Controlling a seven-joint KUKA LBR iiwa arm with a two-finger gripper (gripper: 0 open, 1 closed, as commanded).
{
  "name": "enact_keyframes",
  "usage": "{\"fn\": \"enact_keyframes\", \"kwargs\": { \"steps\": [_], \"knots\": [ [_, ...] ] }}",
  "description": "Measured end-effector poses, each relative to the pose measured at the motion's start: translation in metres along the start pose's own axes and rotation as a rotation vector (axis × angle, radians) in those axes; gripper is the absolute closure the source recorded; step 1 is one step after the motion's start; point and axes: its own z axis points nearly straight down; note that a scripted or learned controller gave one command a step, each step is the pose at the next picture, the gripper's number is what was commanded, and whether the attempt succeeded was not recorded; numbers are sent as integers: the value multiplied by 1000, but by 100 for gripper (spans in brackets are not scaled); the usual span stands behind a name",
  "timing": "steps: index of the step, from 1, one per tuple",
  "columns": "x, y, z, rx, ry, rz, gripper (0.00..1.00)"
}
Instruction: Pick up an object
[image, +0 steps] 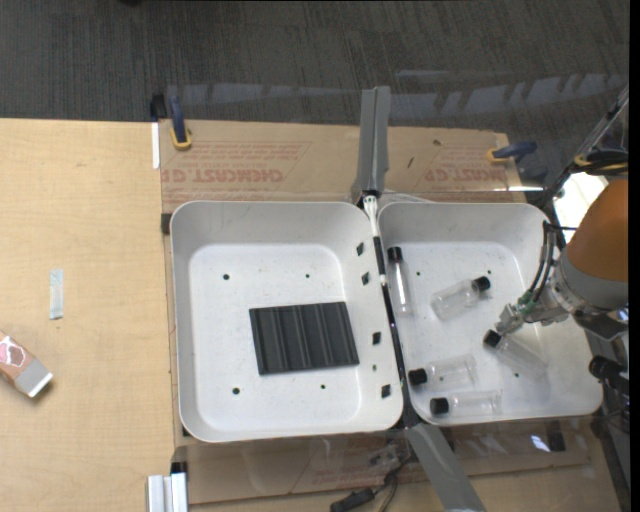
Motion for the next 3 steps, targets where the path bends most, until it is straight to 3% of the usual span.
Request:
{"fn": "enact_keyframes", "kwargs": {
  "steps": [1, 2, 3],
  "knots": [
    [0, 0, 0, 0, 0, -1, 0],
    [-19, 116, -46, -3, -4, -182, 0],
    [51, 97, -95, -1, -2, -233, 0]
  ]
}}
